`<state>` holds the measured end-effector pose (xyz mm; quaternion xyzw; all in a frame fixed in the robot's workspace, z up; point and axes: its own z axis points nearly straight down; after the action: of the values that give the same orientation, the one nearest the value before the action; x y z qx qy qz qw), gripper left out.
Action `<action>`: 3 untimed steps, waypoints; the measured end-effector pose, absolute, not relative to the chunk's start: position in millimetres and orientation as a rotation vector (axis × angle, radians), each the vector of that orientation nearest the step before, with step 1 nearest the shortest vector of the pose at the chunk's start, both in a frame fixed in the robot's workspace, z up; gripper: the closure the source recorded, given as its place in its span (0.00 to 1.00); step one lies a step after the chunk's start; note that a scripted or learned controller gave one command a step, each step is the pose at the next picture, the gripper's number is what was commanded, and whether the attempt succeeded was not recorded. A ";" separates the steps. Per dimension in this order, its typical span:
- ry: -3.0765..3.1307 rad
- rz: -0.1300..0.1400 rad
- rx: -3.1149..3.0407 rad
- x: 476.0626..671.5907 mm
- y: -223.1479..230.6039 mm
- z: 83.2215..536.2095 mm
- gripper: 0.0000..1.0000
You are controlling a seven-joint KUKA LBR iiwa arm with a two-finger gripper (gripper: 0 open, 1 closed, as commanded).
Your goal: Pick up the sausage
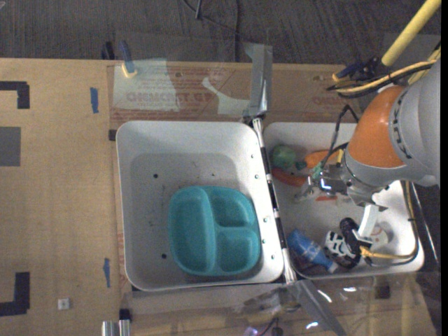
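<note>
Over the right bin (pixel 418 247), the grey arm (pixel 413 128) is being held low, and its end effector (pixel 320 185) is being shown just beside an orange-red elongated item (pixel 288 177), which is being taken as the sausage. Whether the end effector is wide or narrow cannot be told, since it is being blurred and partly covered by the wrist. The sausage is being seen near the bin's left wall, in the far half, touching or just below a green item (pixel 283 155). Toward the near edge, a blue item (pixel 305 246) and a black-and-white toy (pixel 339 244) are being shown close together, well apart from the sausage. Little open floor is being left in this bin, as much of its right side is being covered by the arm. Beside it, the left bin (pixel 140 152) is being occupied by a teal divided plate (pixel 210 231) lying near its right wall, with bare floor being left along its far and left sides. Both bins are being carried by the desk (pixel 56 187).
</note>
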<state>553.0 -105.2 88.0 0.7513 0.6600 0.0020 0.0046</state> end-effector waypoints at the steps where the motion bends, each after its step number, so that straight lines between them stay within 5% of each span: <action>1: 1.876 0.000 2.513 616.2 -96.5 87.2 0.00; 2: 1.883 -0.005 2.505 617.0 -94.6 97.3 1.00; 3: 2.326 0.000 2.109 634.2 -35.5 212.2 1.00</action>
<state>634.2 -35.5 212.2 0.6716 0.7410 0.0000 0.0009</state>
